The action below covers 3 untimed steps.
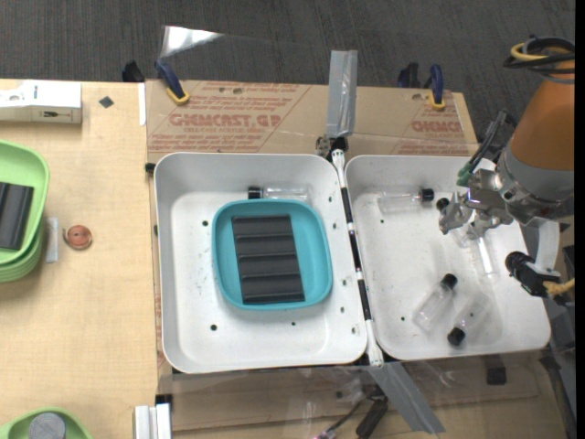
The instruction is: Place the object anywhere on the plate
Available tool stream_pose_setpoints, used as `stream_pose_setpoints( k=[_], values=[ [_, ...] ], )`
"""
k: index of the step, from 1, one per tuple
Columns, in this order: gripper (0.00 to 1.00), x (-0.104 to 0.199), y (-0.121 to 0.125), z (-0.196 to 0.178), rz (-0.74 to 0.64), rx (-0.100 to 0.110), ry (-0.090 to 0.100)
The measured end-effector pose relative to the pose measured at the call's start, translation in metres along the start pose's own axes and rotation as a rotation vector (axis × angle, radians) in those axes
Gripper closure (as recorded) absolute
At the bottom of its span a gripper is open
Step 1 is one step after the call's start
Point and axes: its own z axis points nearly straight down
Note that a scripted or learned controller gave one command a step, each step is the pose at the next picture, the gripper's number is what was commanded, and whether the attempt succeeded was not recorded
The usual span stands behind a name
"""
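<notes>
Inside the right-hand shallow white bin (399, 332), several clear plastic vials with black caps are seen lying on their sides: one (435, 304) near the front, another (404, 199) near the back wall, and one (476, 256) just below the gripper (464, 216). They are judged light, stiff and slippery, prone to rolling, so a grasp across the middle of the barrel is advised. Whether the gripper's fingers are spread or closed cannot be told. A teal square plate (225, 245) bearing a black ribbed insert (267, 258) is set in the left white bin (183, 291), with another vial (277, 192) just behind it.
</notes>
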Motion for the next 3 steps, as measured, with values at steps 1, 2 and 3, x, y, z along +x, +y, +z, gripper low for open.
stream_pose_setpoints(
  k=[1,2,3],
  values=[
    [1.00,0.044,-0.026,0.010,-0.075,0.003,-0.001],
    [1.00,0.140,-0.049,-0.043,-0.178,0.001,-0.001],
    [0.00,0.140,-0.048,-0.043,-0.178,0.000,-0.001]
  ],
)
